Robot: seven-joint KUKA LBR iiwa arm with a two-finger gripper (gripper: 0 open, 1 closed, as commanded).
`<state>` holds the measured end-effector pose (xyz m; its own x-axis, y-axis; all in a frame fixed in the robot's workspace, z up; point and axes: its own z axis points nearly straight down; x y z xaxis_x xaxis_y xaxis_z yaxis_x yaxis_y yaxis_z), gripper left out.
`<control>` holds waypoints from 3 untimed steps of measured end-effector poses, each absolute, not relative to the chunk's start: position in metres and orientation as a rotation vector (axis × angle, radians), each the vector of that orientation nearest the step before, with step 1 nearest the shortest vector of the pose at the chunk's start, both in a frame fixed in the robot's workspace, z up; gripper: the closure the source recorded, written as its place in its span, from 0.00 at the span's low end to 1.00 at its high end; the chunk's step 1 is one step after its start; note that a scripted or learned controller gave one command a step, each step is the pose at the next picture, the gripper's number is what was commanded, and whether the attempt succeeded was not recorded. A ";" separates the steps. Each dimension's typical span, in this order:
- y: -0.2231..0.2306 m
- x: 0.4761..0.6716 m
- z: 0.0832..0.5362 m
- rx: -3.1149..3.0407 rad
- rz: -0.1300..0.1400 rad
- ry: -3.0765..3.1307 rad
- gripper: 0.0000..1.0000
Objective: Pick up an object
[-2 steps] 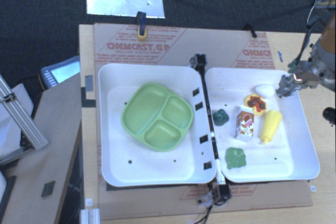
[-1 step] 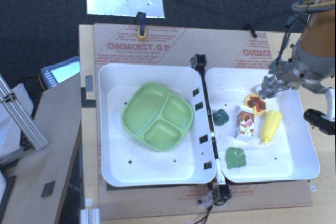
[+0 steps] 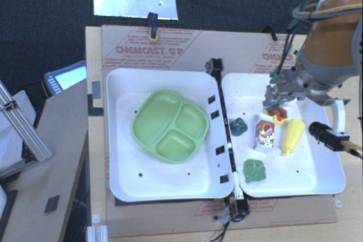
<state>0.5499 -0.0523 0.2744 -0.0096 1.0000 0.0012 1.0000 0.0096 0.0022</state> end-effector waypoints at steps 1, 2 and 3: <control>-0.007 0.538 0.269 2.211 0.001 2.232 1.00; 0.045 0.530 0.267 2.211 0.003 2.232 1.00; 0.101 0.530 0.244 2.213 0.001 2.232 1.00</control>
